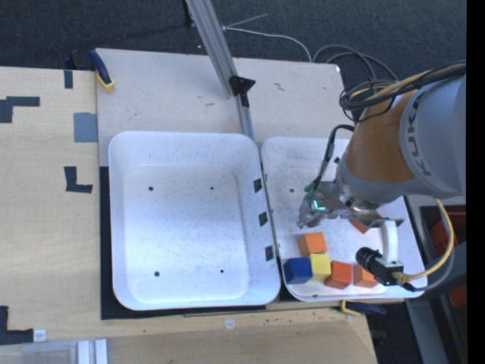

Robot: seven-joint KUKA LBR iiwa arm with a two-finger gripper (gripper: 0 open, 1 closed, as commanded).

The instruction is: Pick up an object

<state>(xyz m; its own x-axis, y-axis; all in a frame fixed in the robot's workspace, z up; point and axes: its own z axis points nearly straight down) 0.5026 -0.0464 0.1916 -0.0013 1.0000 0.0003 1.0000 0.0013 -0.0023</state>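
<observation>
Starting at the left: left bin [182, 226], white and shallow, well apart from the action. Next, right bin [292, 158], touching the left bin along the shared rim, with all the blocks gathered toward its near edge. From left to right there: blue cube [298, 269] against the near-left corner, yellow cube [320, 265] touching it, orange cube [312, 243] just behind those two, then a second orange block [340, 274] just beside the yellow cube. Likely target: the orange cube, as the block closest to the gripper [309, 217] and with its top uncovered. Key relation: lies just toward the near edge from the gripper and a touch to the right in the view, near but apart. Roughly square from above, so no long axis to line up with; any approach square to its sides should serve. Cannot tell whether the gripper is spread or closed, and nothing seen held in it. Judged as pre-grasp: a short shift toward the near edge, then a descent. Risk of nudging the yellow cube and blue cube, packed close in front. Further right, arm [394, 150]: orange band over the bin's right half, wrist bent down and leftward toward the bin floor, grey upper link entering from the right edge.
</observation>
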